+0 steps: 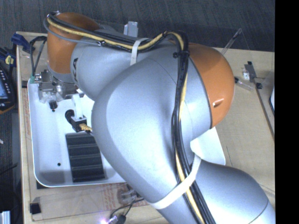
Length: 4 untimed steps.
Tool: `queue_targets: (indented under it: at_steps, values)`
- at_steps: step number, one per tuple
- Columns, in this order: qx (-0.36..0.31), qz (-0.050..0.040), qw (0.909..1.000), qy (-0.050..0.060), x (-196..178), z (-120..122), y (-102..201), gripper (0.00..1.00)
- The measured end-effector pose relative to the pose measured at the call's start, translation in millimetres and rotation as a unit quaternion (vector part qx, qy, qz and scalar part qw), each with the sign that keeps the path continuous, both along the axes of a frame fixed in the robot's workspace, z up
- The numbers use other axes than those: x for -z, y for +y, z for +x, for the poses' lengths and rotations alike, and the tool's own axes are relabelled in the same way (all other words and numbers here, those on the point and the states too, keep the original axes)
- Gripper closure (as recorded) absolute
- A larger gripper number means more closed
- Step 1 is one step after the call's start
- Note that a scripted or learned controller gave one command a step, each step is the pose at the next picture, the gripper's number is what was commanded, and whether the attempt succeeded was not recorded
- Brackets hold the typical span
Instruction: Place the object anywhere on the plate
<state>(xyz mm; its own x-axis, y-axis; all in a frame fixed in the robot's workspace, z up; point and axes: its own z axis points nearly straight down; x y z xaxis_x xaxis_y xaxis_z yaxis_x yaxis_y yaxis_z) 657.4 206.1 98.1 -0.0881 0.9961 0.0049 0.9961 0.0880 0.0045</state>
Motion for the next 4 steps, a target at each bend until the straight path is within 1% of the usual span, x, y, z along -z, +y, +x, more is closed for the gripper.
queue_targets:
  at_steps: [1,2,3,4]
  values:
    - [-0.219,-0.0025,0.9758,0.001,-196,-2,-10,1.00]
    - [-0.545,-0.0036,0.8387,0.001,-181,-5,-14,1.00]
    - [-0.661,-0.0033,0.7505,0.001,-142,-30,12,1.00]
    - [-0.647,-0.0043,0.7626,0.000,-212,-91,-20,1.00]
